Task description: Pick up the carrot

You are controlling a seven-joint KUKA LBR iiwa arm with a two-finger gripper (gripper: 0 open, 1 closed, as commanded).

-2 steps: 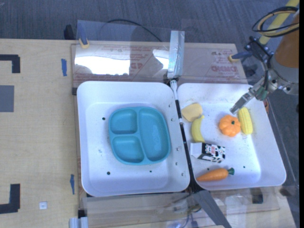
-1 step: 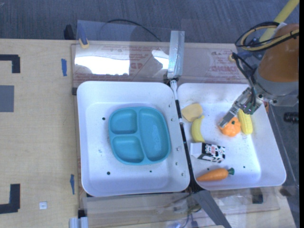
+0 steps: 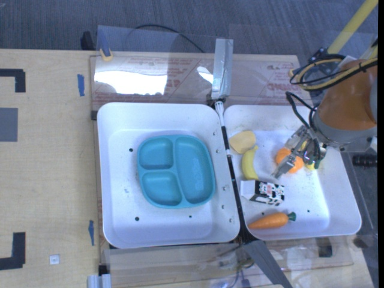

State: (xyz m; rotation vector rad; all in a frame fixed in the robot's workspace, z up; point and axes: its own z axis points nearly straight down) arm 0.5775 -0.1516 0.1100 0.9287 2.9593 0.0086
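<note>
Two white bins sit side by side on the bench, and the claw (image 3: 292,155) is down in the right bin (image 3: 342,215), reaching in from the right under the grey arm (image 3: 351,134) with its orange band (image 3: 351,101). Honestly can't tell whether the claw is open or closed, it's a tangle of metal and wires from this angle. There's a small orange thing (image 3: 287,159) right at the claw tip, touching or just under it, but whether it's actually being gripped I can't say.

The carrot (image 3: 271,221) is nowhere near that spot. It's lying flat below the claw and a little to its left, close to the near wall of the same bin, green stub pointing right. Clearly apart from the claw.

Between the claw and the carrot, slightly left, there's a black-and-white patterned item (image 3: 268,191) lying flat. Straight left of the claw is a banana (image 3: 249,164), and up-left of it a pale yellow chunk (image 3: 242,141), the two just about touching.

Way further left, past the divider, the left bin (image 3: 114,161) has a teal sectioned plate (image 3: 176,171) in the middle.

Yellow and black cables (image 3: 318,71) loop above the claw, by the arm.
</note>
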